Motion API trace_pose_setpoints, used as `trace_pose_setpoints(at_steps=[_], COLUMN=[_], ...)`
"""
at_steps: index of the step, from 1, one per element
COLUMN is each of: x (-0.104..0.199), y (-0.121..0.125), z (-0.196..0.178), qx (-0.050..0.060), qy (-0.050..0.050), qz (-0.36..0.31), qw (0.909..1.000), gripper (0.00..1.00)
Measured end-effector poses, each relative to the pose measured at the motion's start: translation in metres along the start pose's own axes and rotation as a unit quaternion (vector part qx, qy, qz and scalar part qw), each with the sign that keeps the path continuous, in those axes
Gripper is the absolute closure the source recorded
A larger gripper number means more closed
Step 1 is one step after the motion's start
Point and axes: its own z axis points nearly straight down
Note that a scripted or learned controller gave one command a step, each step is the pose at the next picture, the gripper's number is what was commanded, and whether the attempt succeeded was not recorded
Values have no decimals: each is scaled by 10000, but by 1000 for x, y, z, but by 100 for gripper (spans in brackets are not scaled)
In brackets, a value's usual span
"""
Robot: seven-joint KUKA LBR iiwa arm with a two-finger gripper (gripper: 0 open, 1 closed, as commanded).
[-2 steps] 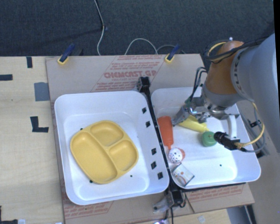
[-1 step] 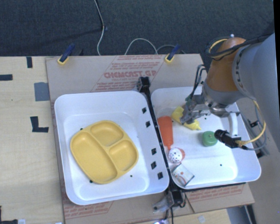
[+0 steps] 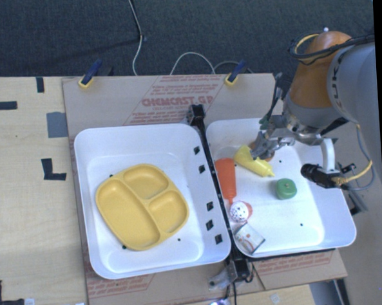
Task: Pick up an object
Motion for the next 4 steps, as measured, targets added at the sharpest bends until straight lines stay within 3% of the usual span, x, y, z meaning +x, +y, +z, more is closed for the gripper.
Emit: trace_pose_setpoints(at_steps=[1, 2, 4], x=[2, 2, 98], y=[6, 6, -1], z=[-63, -59, -66], qx=[-11, 20, 28], qy=[-2, 1, 12], qz=[-3, 2, -20], qw=[10000, 10000, 10000], gripper=[100, 100, 100])
